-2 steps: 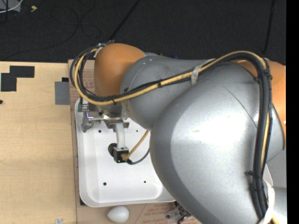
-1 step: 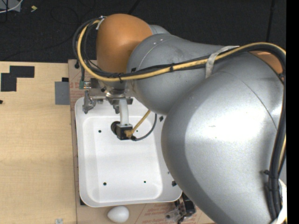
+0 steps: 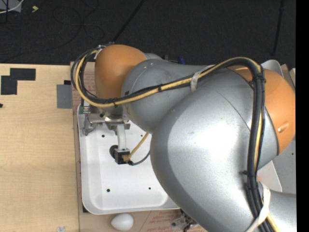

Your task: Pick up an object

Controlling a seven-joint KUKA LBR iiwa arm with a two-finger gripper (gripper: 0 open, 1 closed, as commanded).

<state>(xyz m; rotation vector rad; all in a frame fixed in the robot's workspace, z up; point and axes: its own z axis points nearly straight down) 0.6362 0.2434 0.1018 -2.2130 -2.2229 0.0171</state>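
Note:
My grey arm reaches in from the right and covers most of the view. Its orange wrist band sits over the far end of a white bin [image 3: 99,187]. The gripper [image 3: 102,121] hangs below that band, low over the bin's back left corner, and is largely hidden by the wrist. A white egg-shaped object [image 3: 121,222] lies outside the bin, just past its near rim.
A pale wooden bench top [image 3: 36,153] lies left of the bin, with black and grey patches [image 3: 63,95] near its far edge. Brown cardboard [image 3: 159,219] shows at the bottom, beside the egg-shaped object. The arm hides the area to the right.

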